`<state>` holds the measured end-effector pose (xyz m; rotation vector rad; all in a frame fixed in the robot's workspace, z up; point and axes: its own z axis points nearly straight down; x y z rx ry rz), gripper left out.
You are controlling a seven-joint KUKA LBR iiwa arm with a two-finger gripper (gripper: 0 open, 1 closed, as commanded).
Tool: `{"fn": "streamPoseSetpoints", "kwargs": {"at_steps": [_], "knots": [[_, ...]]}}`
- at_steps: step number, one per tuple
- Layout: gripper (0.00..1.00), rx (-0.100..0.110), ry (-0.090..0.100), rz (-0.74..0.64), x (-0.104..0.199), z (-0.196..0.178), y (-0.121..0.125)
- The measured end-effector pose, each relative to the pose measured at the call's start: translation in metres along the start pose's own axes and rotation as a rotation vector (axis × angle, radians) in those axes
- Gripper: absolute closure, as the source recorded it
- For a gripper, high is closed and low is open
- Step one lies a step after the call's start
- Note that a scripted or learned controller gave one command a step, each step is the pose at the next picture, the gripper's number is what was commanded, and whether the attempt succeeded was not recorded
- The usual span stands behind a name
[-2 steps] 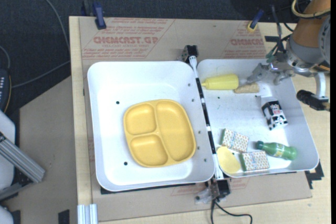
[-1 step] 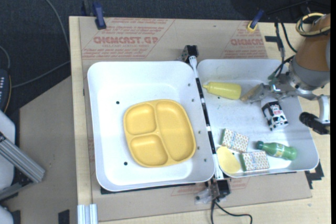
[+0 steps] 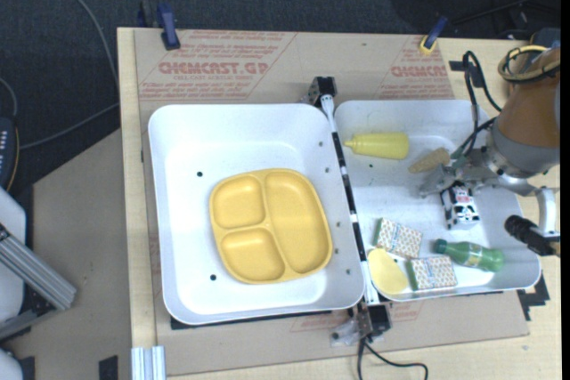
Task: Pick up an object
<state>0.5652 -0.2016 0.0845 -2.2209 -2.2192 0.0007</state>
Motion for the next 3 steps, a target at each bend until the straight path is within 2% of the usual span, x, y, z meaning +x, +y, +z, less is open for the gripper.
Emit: {"fn": "streamPoseSetpoints", "kwargs": {"at_steps": [1, 2, 3], "knots": [[1.00, -0.002, -0.001, 0.001, 0.000, -0.010, 0.000], [1.00, -0.003, -0.001, -0.002, 0.083, -0.002, 0.031], [1.00, -0.003, 0.000, -0.002, 0.150, -0.101, 0.044]]}}
